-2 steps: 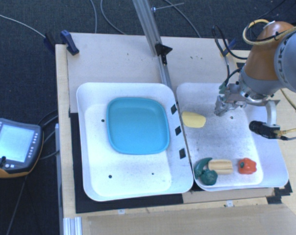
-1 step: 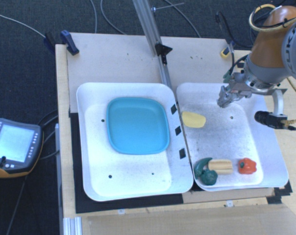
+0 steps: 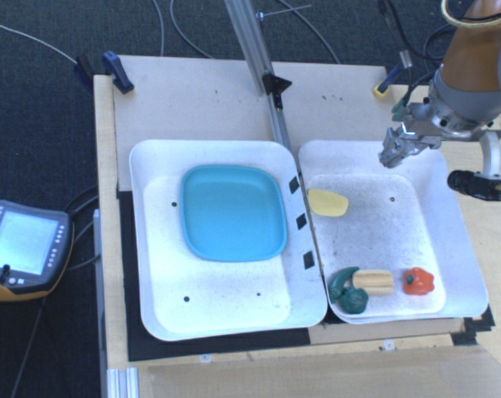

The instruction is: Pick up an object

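Jaws (image 3: pixel 394 152) above right bin's (image 3: pixel 449 214) far rim, nothing visibly between them.

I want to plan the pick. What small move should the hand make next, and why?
Probably move the hand toward the yellow piece in the right bin and lower it there. The hand hangs over the bin's far edge, and that piece lies nearest, apart from the other items.
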Tool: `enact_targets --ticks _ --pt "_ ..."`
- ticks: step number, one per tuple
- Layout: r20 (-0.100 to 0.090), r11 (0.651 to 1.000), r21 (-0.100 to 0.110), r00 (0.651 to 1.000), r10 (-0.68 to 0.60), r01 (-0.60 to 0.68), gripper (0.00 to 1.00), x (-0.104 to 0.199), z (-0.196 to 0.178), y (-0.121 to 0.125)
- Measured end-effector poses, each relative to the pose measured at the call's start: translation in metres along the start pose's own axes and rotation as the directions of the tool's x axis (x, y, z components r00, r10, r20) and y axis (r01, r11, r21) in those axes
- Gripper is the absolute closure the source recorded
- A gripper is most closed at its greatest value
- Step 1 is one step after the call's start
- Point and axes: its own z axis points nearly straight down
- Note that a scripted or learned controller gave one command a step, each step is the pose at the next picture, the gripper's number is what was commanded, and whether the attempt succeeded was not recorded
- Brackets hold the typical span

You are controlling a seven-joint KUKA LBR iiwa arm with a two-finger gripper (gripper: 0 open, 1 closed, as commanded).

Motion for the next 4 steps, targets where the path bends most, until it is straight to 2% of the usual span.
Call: enact_targets --ticks 1,2,3,4 --pt "-0.001 1.000 0.006 1.000 -0.003 0.003 1.00 0.050 0.009 -0.014" --pt "-0.002 1.000 0.004 1.000 -0.004 0.004 1.00 0.098 -0.004 -0.025" --pt "-0.002 1.000 0.006 1.000 -0.005 0.005 1.00 0.158 0.000 -0.044" --pt "-0.002 1.000 0.006 1.000 -0.005 0.005 1.00 0.217 0.005 -0.051"
